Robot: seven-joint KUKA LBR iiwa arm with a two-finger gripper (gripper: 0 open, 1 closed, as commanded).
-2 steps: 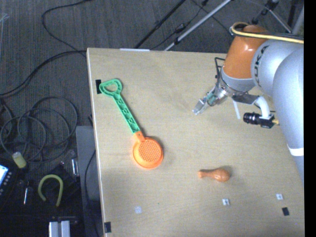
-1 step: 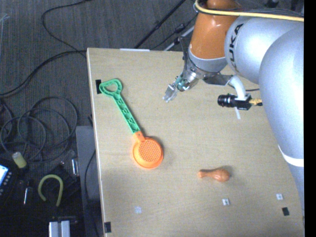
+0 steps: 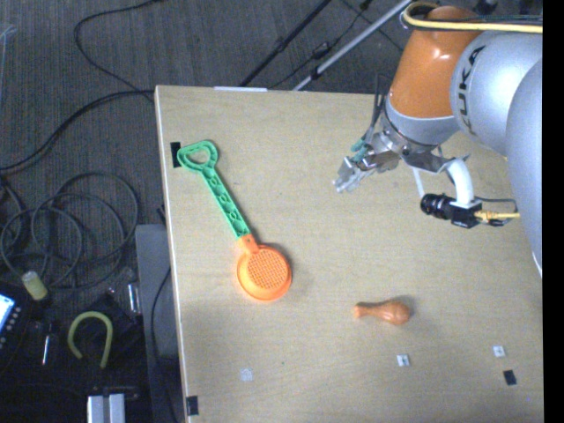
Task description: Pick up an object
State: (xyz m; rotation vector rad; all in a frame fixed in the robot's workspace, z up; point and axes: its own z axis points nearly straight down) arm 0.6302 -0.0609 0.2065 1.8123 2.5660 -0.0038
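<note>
Dark cabled floor surrounds the counter (image 3: 203, 113). Near its far right edge hangs the end effector (image 3: 346, 180); whether spread or pressed together, I cannot tell. Near the left edge lies a green-handled strainer (image 3: 238, 227); its thin handle could slip free.

Grey arm (image 3: 520, 104), orange band (image 3: 427, 69), silvery tool (image 3: 348, 180).
</note>
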